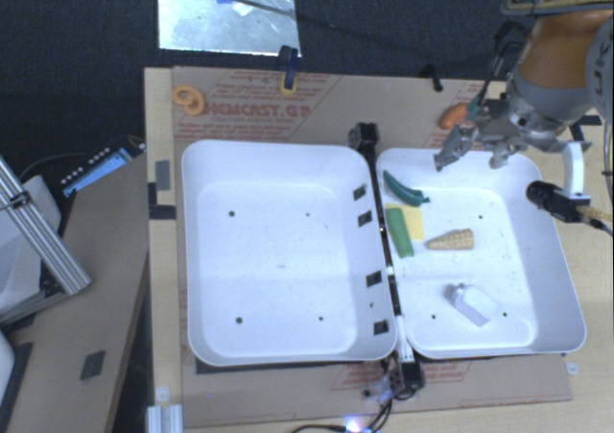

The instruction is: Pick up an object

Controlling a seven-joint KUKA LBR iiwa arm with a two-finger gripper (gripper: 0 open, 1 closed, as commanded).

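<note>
Nearest the camera, a small white-grey block is seen lying in the lower part of the right bin. Further up the same bin, a tan ridged cone is laid on its side near the middle. To its left, a yellow piece and a green stick are found touching each other, close to the bin's left wall. Above those, a dark green curved piece is seen.

The left bin is set side by side with the right one on a cardboard sheet laid over the tabletop.

The gripper is held over the upper edge of the right bin, fingers spread open, nothing between them. All objects are seen apart from the fingers: the dark green curved piece is the closest, below and to the left of the left finger; the cone is well below; the white-grey block is farthest.

An orange object is partly seen just behind the gripper, outside the bin. An orange ring is lying at the cardboard's far left corner. A yellow-and-blue clamp is fixed at the cardboard's far edge.
</note>
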